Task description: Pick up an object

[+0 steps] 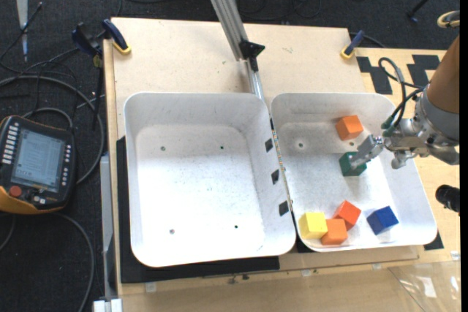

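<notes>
The tool [363, 154] sits low in the right bin [409, 190], pinching a green block [352, 164], just below 1 orange block [349, 126].

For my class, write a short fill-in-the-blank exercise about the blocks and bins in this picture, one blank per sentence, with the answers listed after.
1. All the blocks lie in the ____ bin as the camera sees it.
2. The gripper is right at the ____ block.
3. The yellow block touches an ____ block.
4. The blue block sits near the bin's ____ edge.

Missing words: right; green; orange; front
</notes>
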{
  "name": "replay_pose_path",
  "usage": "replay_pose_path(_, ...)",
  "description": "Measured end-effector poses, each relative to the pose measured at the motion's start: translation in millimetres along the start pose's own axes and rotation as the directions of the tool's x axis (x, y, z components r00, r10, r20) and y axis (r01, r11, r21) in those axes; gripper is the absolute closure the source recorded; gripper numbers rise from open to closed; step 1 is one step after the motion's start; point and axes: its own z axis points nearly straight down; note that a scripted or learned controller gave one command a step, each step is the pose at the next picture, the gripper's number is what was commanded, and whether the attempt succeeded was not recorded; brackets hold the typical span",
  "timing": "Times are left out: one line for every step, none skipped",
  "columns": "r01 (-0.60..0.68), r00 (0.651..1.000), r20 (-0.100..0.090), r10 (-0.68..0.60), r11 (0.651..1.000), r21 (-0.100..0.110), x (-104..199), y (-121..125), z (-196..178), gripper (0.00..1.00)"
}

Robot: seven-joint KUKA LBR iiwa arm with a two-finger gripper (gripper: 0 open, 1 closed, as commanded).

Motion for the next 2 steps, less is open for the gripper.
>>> replay_pose_path(-0.002, 1.0, 0.003, 0.002, 1.0, 0.002, -52, 58, 63, 0.0)
replay_pose_path(0.004, 1.0, -0.001, -0.004, 1.0, 0.003, -20, 59, 82, 0.0)
